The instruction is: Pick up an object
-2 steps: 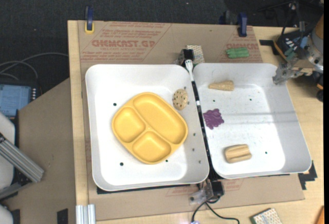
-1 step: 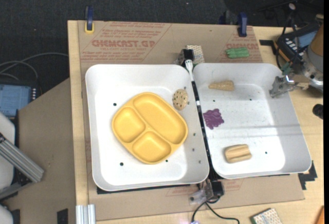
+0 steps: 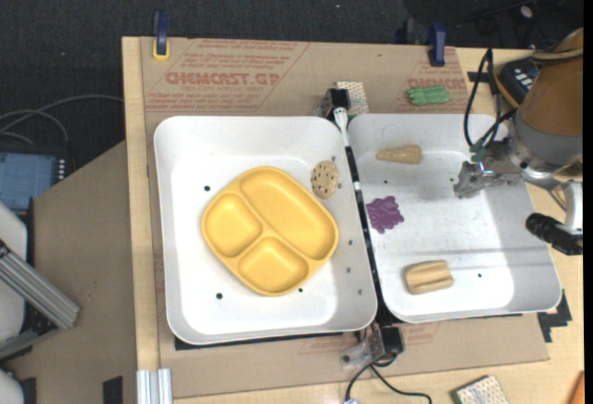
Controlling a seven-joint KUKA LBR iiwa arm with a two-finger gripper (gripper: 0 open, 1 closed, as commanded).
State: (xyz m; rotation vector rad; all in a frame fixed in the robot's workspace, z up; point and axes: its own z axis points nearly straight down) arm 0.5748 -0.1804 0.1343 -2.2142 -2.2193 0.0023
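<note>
Right bin (image 3: 519, 296): white and shallow, with three small things lying well apart on its floor.
Bread roll (image 3: 428, 276): tan, lying near the front edge of the right bin.
Purple piece (image 3: 384, 213): flat on the floor by the wall between the bins.
Left bin (image 3: 185, 208): holds a yellow divided plate (image 3: 269, 229), with a speckled cookie (image 3: 324, 178) just beside the plate's far corner.
Gripper (image 3: 470, 180): low over the right bin's far right part, nothing between its fingers; whether they are spread or closed, I cannot tell.
Beige piece (image 3: 399, 154): near the far wall of the right bin, left of the gripper, apart from it.
Green thing (image 3: 427, 95): on the board beyond the right bin.
</note>
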